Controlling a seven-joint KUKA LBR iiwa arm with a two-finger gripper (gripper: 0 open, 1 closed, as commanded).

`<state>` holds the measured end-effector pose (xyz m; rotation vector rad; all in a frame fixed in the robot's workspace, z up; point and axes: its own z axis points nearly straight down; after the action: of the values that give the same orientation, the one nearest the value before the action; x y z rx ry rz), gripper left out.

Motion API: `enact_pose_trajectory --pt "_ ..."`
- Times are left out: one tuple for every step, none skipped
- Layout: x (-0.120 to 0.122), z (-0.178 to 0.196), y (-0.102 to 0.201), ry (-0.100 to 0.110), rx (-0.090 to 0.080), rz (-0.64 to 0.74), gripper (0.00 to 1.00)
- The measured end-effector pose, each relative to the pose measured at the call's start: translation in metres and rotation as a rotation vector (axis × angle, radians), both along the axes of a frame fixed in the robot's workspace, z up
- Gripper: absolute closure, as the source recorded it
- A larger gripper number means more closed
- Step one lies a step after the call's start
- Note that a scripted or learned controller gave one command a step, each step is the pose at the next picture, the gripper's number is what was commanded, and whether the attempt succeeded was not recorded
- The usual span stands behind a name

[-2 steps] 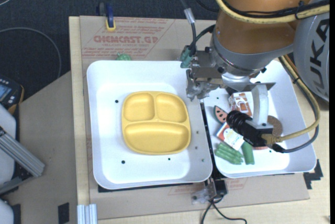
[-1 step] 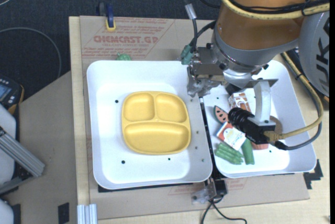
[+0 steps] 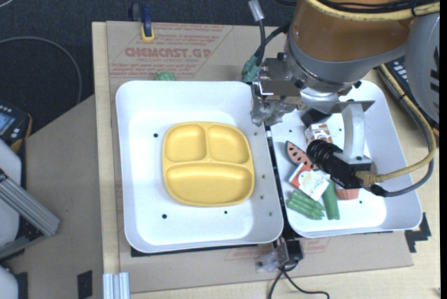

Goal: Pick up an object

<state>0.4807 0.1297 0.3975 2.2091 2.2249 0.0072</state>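
- Looming over everything from the right, the grey arm with its orange band blocks my sight of most of the pincer. I cannot tell how wide it stands or whether it has anything in it.
- Judging by that, the step in hand is the reach down to the pile, with no pick that I would vouch for yet.
- The right bin lies directly under the pincer. The left bin sits off to its far side, away from the arm.
- A yellow divided plate lies in the left bin, well apart from the pincer and out of the matter.
- The likely pickings are heaped just below the pincer, toward the near rim:
  - a small carton, red and white, closest under it;
  - a watermelon slice, red with a green rind, just beside the carton;
  - a white card with red print, nearer the rim;
  - green pods, farthest from it.
- These pieces touch and overlap. The next move, I'd say, calls for settling on one, probably the carton, and closing squarely on it without dragging its neighbours.
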Motion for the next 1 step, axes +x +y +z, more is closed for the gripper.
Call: enact_pose_trajectory --pt "-0.0024 -0.0455 0.0082 0.015 0.000 -0.007 1.00"
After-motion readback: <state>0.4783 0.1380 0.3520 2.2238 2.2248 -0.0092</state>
